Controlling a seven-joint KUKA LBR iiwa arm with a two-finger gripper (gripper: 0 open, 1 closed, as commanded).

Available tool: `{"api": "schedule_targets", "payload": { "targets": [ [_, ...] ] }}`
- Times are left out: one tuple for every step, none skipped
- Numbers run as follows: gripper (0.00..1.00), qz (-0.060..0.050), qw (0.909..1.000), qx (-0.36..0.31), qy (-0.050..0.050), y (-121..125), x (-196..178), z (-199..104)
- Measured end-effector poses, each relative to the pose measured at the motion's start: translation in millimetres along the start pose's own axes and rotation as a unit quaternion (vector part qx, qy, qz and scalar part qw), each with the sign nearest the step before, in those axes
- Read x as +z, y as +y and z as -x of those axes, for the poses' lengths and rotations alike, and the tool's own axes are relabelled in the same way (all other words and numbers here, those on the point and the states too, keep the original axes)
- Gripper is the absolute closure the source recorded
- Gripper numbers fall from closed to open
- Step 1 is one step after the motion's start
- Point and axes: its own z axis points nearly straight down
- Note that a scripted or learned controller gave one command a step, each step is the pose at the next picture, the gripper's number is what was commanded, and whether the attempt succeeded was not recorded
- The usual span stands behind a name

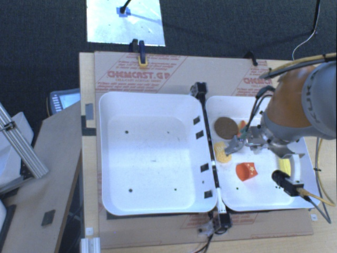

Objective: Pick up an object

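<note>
A small red object [246,171] with a pale mark on its face lay flat in the right bin [263,203], toward the near edge. The arm [303,101] bent in over the far right corner, its gripper [231,146] low beside the left wall over a yellow piece [223,157]; its grip could not be made out.

arm [310,104] | grey casing | orange band above wrist | black cable along the wrist
</note>
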Motion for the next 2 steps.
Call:
{"api": "schedule_targets", "payload": {
  "targets": [
    [0.0,0.001,1.0,0.006,-0.001,-51,-99,12],
    [0.0,0.004,1.0,0.006,-0.004,-48,41,10]
  ]
}}
